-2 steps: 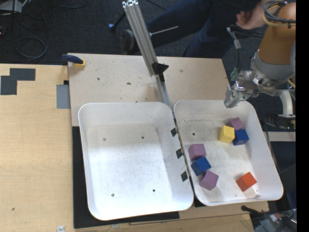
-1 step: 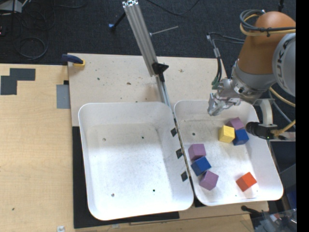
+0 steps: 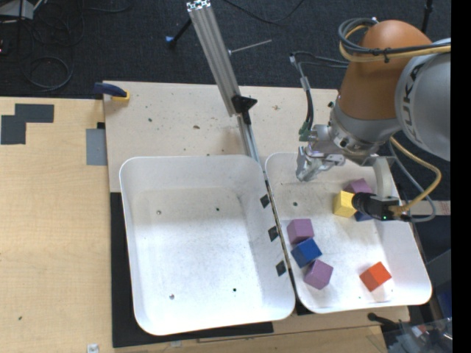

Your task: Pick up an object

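I judge the approach step in hand: the two-finger end effector (image 3: 310, 169), released and grasping nothing, hangs over the right white bin's (image 3: 412, 289) far end, so next I must descend onto the yellow block (image 3: 344, 204) just right.

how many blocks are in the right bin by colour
purple: 3 (block, block, block behind the yellow one)
blue: 1
yellow: 1
orange: 1
total: 6 in the right bin; something dark blue beside the yellow block is too hidden to count
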You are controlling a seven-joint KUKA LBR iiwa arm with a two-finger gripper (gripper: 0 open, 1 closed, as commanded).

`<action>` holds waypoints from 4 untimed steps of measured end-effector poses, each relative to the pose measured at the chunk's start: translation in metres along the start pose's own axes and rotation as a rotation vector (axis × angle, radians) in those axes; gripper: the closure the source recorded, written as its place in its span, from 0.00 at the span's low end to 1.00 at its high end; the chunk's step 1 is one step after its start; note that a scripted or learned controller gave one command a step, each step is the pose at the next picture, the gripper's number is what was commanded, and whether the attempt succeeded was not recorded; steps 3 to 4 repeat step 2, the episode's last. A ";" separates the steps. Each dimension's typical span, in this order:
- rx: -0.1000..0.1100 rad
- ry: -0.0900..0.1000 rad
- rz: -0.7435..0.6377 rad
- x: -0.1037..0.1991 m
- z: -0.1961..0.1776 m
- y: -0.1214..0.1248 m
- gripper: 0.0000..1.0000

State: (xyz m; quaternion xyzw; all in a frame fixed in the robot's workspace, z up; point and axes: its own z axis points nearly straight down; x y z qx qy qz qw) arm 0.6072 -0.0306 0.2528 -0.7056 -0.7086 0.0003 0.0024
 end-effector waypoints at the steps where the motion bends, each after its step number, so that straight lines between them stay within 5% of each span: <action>1: 0.002 -0.001 0.000 0.049 0.015 -0.019 1.00; 2: 0.001 -0.001 -0.001 0.106 0.027 -0.030 1.00; 4: 0.001 -0.001 -0.001 0.106 0.027 -0.030 1.00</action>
